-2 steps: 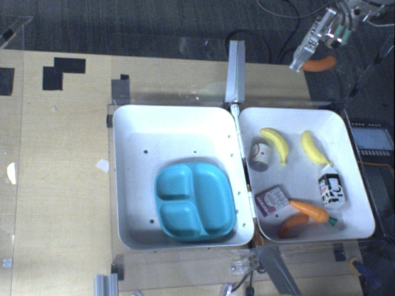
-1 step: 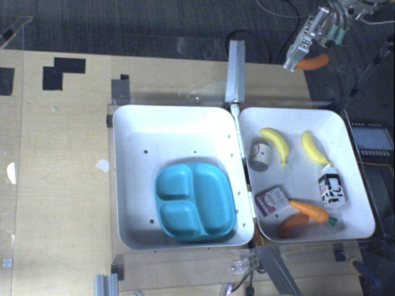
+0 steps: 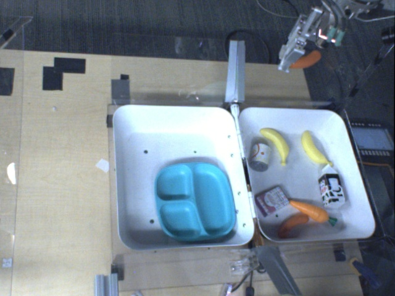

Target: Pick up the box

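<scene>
Above right bin (image 3: pixel 352 165): jaws (image 3: pixel 295 57) raised, grip state unclear; box (image 3: pixel 272 200) in bin.

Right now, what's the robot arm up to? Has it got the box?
Gripper up beyond the right bin, an orange carrot-like thing at its fingers. Box untouched in that bin. A carrot lies against it.

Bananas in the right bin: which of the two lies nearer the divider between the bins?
The left banana, curved beside the small can. The other banana lies further right, just above the black-and-white carton.
</scene>
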Robot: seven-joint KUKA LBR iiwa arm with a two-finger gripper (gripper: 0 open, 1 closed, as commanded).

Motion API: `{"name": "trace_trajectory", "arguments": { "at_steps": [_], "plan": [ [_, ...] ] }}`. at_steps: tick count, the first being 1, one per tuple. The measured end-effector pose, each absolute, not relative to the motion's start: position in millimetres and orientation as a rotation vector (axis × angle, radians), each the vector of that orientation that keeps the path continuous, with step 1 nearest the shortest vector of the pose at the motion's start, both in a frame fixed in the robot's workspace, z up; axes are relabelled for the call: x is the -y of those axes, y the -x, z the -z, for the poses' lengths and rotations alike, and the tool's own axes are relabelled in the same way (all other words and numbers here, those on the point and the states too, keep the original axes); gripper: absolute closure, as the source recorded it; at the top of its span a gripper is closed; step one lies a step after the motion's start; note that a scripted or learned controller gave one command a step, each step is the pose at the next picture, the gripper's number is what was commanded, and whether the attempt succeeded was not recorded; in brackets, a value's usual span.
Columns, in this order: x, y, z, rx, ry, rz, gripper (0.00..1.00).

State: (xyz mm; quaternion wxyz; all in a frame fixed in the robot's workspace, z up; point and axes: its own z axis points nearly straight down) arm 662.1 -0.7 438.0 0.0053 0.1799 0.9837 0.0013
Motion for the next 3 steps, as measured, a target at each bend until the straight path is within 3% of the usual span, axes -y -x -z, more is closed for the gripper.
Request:
{"name": "trace_trajectory", "arguments": {
  "at_steps": [2,3],
  "plan": [
    [-38,-658.9,-438,-3.117,-0.291,-0.004,1.0],
    [-72,-614.8,-438,-3.125,-0.185,-0.005,1.0]
  ]
}}
